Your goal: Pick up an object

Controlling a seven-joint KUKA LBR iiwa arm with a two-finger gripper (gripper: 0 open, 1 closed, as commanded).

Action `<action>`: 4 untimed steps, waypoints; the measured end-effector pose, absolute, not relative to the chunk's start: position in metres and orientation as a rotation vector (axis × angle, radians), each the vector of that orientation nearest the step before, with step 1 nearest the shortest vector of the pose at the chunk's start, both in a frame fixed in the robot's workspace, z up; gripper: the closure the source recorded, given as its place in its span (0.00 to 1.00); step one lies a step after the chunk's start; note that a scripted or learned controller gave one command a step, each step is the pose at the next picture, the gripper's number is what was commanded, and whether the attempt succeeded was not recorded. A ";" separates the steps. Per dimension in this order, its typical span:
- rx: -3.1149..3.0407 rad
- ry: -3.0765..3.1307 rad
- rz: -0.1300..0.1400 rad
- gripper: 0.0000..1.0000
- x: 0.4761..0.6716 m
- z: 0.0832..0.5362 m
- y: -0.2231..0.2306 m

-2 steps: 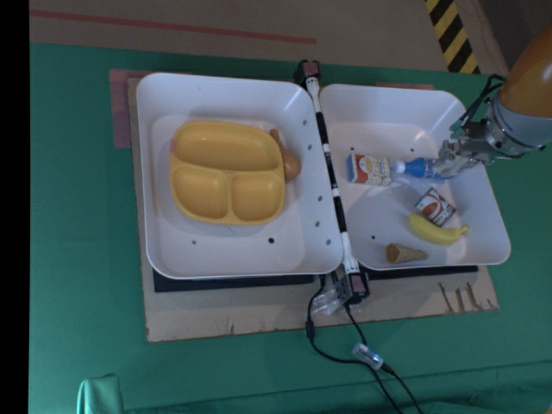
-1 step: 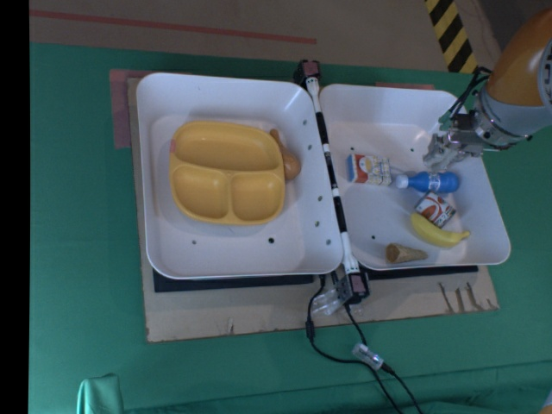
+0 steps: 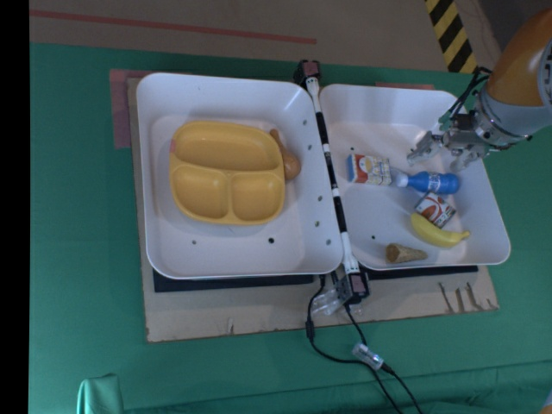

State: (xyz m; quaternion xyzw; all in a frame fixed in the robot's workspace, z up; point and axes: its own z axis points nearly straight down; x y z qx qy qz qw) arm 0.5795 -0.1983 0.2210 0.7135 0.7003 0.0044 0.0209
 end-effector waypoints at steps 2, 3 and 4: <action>2.209 2.154 0.019 0.00 0.581 0.237 -0.202; 2.223 2.208 -0.001 0.00 0.576 0.193 -0.189; 2.220 2.190 0.005 1.00 0.578 0.209 -0.193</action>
